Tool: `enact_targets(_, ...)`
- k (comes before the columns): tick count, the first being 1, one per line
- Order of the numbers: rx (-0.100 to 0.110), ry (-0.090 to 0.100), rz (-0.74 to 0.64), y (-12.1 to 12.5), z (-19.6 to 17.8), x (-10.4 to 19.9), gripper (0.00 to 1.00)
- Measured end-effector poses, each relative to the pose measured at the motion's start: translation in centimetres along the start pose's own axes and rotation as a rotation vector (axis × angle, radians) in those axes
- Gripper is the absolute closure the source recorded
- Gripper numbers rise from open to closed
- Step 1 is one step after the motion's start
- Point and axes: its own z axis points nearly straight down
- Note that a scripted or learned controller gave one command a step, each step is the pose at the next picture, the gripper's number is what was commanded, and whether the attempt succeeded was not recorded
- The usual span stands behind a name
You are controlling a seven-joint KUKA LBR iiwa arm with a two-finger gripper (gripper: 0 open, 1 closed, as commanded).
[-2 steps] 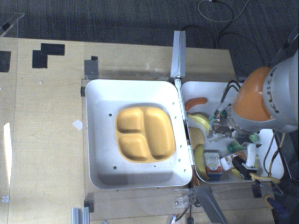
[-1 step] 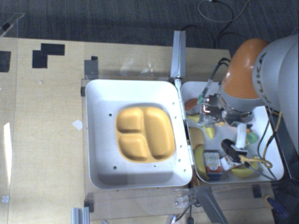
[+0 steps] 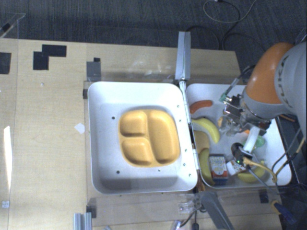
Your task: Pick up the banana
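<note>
The yellow banana lies curved in the left part of the right bin, close to the wall shared with the left bin. My gripper hangs low over the right bin just to the right of the banana, beneath the grey wrist and its orange band. A narrow gap shows between the gripper and the banana's right end. The wrist body hides the gripper's tips from this slant.
A red sausage lies behind the banana. A small box, a yellow piece and another yellow item crowd the bin's front. A yellow divided plate sits in the left bin. Cables trail at the right.
</note>
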Motion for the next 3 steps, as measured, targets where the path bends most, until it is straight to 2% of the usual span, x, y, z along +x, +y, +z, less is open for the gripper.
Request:
enact_targets(1,0.002,0.000,0.652,-6.4,-3.3,6.7,1.00)
enact_targets(2,0.003,0.000,0.678,-9.0,1.1,9.2,1.00)
enact_targets(3,0.002,0.002,0.871,-12.7,-4.6,15.8,1.00)
